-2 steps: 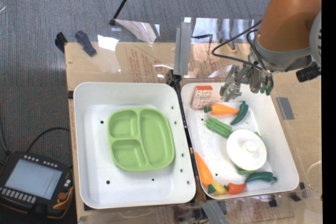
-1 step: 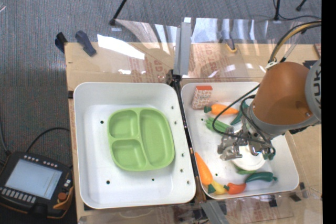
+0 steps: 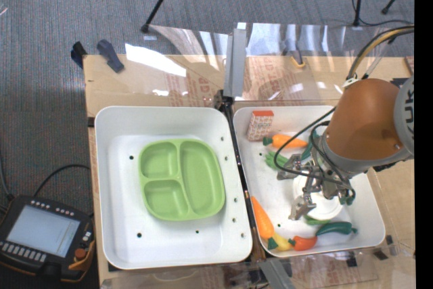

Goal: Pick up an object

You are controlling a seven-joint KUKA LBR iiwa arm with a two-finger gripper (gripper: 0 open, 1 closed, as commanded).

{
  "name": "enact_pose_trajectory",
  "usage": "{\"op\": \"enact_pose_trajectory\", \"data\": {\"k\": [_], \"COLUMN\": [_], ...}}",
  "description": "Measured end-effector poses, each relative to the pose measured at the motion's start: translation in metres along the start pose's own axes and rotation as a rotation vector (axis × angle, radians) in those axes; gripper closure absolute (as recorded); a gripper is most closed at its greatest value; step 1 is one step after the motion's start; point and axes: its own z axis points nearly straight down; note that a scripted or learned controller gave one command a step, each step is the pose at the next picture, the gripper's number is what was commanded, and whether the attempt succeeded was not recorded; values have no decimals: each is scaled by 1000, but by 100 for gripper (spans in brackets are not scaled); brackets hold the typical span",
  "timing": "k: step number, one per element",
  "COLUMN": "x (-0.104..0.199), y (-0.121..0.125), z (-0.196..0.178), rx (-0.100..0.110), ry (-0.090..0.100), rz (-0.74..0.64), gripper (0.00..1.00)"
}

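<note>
Hovering low in the right bin (image 3: 376, 213), the gripper (image 3: 306, 203) points down at a white disc (image 3: 326, 208); whether its fingers are parted I cannot tell, and nothing shows between them. Nearest me from the disc lie a green pepper (image 3: 336, 228), a red chilli (image 3: 304, 241) and a carrot (image 3: 262, 216). A flat, smooth disc could slip or get pushed aside. Beyond it sit an orange piece (image 3: 289, 141) and a small carton (image 3: 260, 125). Far left of it rests a green tray (image 3: 181, 179).
</note>
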Motion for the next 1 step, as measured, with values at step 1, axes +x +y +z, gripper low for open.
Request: {"op": "enact_pose_trajectory", "data": {"k": [1], "x": [-100], "y": [16], "z": [46], "rx": [-2], "ry": [4], "rz": [13], "gripper": [0]}}
